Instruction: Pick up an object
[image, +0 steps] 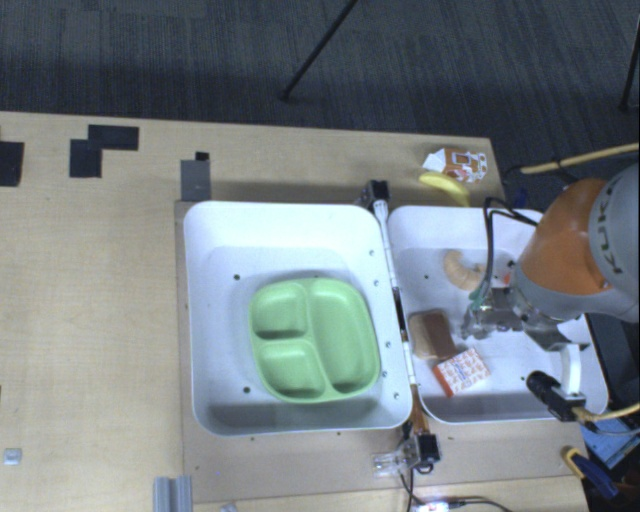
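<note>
The right bin (520, 405) holds a brown block (430, 333), a red-and-white packet (461, 372) just in front of it, and a tan rounded piece (460, 268) toward the back. My gripper (479, 322) hangs low over this bin, just right of the brown block and above the packet's far corner. The grey arm with its orange band (560, 250) reaches in from the right. Nothing is visibly held.
The left bin (215, 300) contains a green divided plate (313, 337). On the bench behind the right bin lie a yellow piece (441, 183) and a small printed packet (462, 163). A ridge with a black clamp (377, 192) separates the bins.
</note>
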